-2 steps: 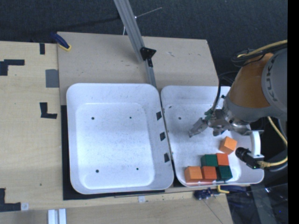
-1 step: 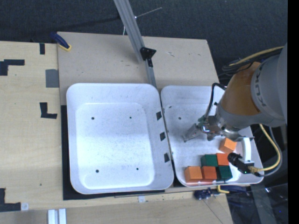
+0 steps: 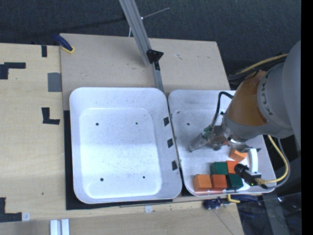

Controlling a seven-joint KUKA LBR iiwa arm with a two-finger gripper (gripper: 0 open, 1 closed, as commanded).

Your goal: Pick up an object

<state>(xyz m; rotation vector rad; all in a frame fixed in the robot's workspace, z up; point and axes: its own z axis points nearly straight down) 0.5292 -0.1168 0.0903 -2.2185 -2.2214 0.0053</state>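
Arm (image 3: pixel 266 99): grey, with orange band, reaching in from 3 o'clock; wrist slanted down over right bin.
Gripper (image 3: pixel 198 143): low over floor of right bin, near its centre, fingers pointing toward 8 o'clock.
Jaws: slightly apart as far as can be judged; nothing seen between them.
Right bin (image 3: pixel 195 104): shallow, white, speckled; blocks gathered in the corner at 5 o'clock.
Blocks (image 3: pixel 220 177): cluster of orange and green pieces, lying at 5 o'clock from gripper, near but apart from it.
Orange block (image 3: pixel 202 181): at the 9 o'clock end of cluster, close to bin's near wall.
Second orange block (image 3: pixel 219 181): just beside the first, at its 3 o'clock side, touching or nearly so.
Green block (image 3: pixel 219 168): at 12 o'clock of second orange block, touching it.
Second green block (image 3: pixel 235 181): at the 3 o'clock end of cluster; partly hidden by black fitting on arm.
Orange piece (image 3: pixel 238 155): tilted, at 1 o'clock of cluster, just below wrist.
Left bin (image 3: pixel 120 143): shallow, white, touching right bin along shared edge.
Bench (image 3: pixel 29 131): pale wood, with black tape marks at 9 o'clock.
Rail (image 3: pixel 137 23): grey metal bar slanting from 12 o'clock down to junction of bins.
Cable (image 3: pixel 281 155): yellow, looping at 3 o'clock of right bin.
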